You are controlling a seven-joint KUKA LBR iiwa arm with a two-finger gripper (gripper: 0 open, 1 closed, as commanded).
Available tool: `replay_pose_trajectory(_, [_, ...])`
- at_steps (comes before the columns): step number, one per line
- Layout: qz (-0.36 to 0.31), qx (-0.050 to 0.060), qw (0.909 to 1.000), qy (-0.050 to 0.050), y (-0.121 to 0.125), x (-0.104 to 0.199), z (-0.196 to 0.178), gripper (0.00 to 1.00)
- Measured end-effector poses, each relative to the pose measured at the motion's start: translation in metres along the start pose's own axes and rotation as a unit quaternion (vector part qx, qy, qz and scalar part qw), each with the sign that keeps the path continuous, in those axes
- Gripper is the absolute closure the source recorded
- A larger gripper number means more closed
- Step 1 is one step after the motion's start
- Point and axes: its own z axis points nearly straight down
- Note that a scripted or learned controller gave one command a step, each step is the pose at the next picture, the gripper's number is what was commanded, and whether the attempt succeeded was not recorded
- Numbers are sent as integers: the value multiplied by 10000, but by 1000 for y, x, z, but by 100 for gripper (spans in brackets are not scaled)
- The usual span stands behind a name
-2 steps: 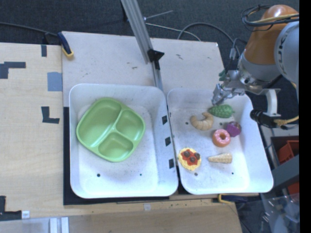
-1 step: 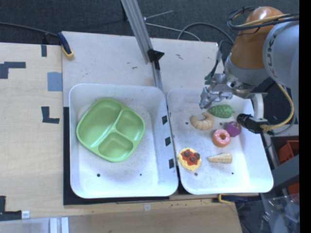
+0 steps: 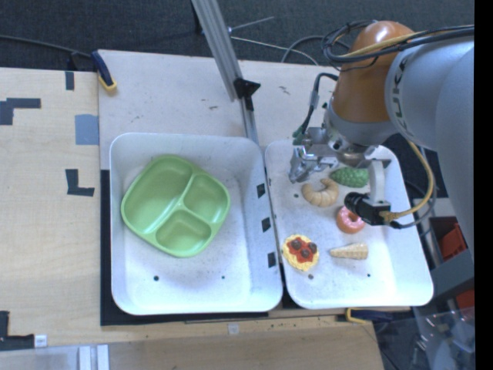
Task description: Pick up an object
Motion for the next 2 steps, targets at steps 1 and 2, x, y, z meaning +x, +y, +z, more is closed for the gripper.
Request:
replay_pose_trajectory(1, [2,5,10000,1,-12,50,8,100])
replay_pose_trajectory(2, [-6,-9,10000,4,-23,101,-7,100])
